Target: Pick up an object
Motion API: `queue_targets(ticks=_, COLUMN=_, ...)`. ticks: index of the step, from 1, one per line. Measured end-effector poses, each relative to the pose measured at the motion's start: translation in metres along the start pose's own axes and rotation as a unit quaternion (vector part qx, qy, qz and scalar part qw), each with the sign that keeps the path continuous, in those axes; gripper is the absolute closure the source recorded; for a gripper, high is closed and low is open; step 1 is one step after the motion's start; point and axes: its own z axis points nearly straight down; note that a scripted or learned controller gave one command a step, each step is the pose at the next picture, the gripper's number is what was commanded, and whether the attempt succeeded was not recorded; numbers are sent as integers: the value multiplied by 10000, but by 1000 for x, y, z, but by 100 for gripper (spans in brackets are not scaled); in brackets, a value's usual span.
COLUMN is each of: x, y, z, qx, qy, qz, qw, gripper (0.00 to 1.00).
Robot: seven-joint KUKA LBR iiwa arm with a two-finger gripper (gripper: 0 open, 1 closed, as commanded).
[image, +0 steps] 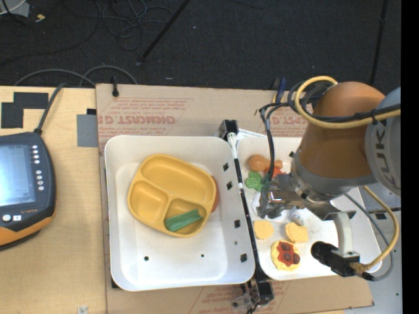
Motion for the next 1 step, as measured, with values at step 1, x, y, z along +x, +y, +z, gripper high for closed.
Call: queue_targets(ticks=1, x=-4, y=1, z=-11, qx=0, qy=-10, qz=27, qw=10000, gripper=100)
